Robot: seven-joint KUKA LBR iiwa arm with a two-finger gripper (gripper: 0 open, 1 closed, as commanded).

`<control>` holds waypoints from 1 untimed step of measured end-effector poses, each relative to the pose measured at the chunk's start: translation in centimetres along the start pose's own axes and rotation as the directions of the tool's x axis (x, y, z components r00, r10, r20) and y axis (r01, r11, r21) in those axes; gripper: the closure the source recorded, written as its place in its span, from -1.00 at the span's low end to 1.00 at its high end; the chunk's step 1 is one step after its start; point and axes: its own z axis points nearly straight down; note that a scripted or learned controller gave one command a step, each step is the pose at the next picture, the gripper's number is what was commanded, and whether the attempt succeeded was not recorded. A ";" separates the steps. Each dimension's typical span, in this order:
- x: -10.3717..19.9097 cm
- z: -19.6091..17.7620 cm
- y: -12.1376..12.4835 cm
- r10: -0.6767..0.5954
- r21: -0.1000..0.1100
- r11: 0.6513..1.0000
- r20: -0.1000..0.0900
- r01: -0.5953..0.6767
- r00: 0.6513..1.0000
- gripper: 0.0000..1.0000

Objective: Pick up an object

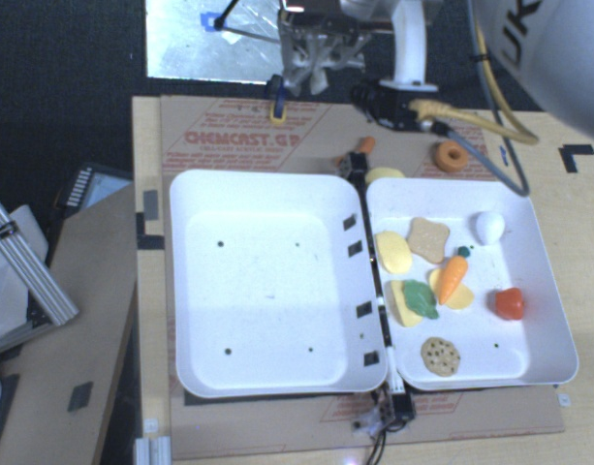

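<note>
The right bin (544,347) holds several toy foods: a tan toast slice (428,238), a white egg (488,227), an orange carrot (452,275), a red tomato (510,303), a round cookie (440,356), a pale yellow piece (394,252) and a yellow piece with a green leaf (416,301). My gripper (311,69) hangs high at the top of the view, beyond the far edge of the bins and above the cardboard sheet (238,136). It is far from every food item, and I see nothing in it.
The left bin (267,279) sits beside the right one, joined by black clips. A donut (452,156), a yellow item (384,174) and a small orange piece (366,145) lie outside the bins' far edge. Cables (490,129) trail past the right bin's far corner.
</note>
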 end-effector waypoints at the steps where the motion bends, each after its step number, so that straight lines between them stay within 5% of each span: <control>1: 0.8 0.5 -8.4 -0.001 0.011 1.000 0.003 0.001 1.000 1.00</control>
